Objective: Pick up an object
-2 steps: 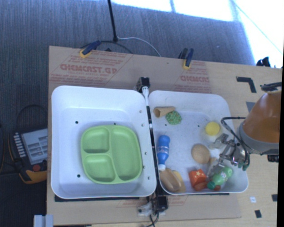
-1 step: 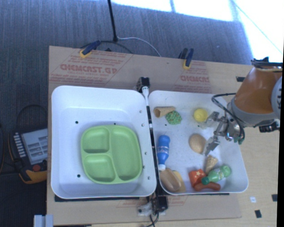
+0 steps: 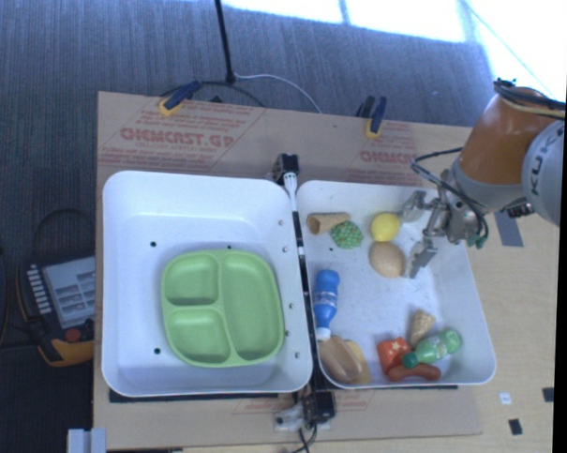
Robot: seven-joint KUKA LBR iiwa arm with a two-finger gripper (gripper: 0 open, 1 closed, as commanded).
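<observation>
Grey and orange, the arm (image 3: 512,146) comes in from the right edge and bends down over the far right corner of the right-hand bin (image 3: 477,304). Its pincer (image 3: 431,239) hangs low above that bin, fingers pointing down and toward the left; the two fingers stand apart, open, with nothing between them. One fingertip lies just beside the tan egg-shaped piece (image 3: 387,260), close to its right side, though whether it touches cannot be told.

Two shallow white bins sit side by side on the table (image 3: 194,137), their inner rims touching. The left-hand bin (image 3: 134,214) holds a light green divided plate (image 3: 224,306) with three compartments, lying flat near the middle.

The right-hand bin holds the small toy things. Along its far side lie a brown cone-like piece (image 3: 325,222) and, just beside it, a green bumpy ball (image 3: 347,235); a yellow ball (image 3: 386,226) sits a little farther right, just above the tan egg-shaped piece. Near the left wall a small bottle with a blue body and white ends (image 3: 325,303) lies on its side. At the near edge a bread-coloured bun (image 3: 343,359) rests by the left corner. To its right is a cluster: a red-orange piece (image 3: 392,352), a small tan cone (image 3: 420,324), a green piece (image 3: 436,348) and a reddish-brown sausage shape (image 3: 420,372), all close together, some touching.
</observation>
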